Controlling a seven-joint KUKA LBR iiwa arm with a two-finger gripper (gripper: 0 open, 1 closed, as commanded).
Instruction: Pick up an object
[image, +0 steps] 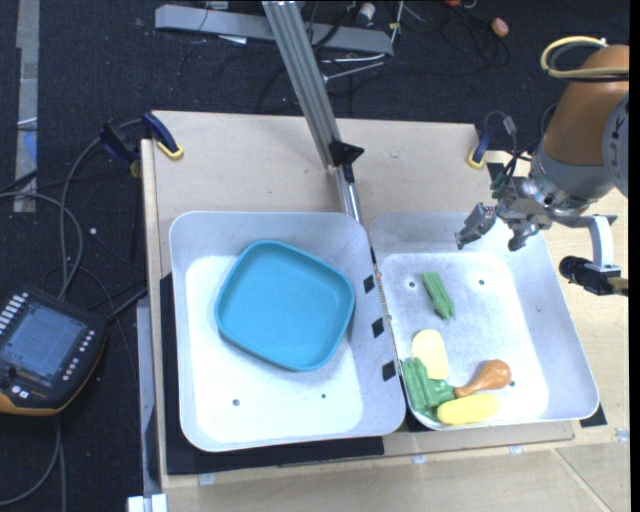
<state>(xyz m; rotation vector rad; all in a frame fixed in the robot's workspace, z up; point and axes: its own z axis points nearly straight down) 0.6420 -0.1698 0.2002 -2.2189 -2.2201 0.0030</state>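
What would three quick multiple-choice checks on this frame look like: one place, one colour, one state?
1. Where is the blue plate?
A. left bin
B. right bin
C. on the bench

2. What colour is the small piece lying alone in the right bin?
A. red
B. green
C. white

3. Where is the tool?
A. over the right bin's far edge, gripping nothing
B. clamped on the plate
C. over the left bin

Key: 1 A, the plate lies in the left bin. 2 B, it is green. 3 A, nothing sits between its fingers.
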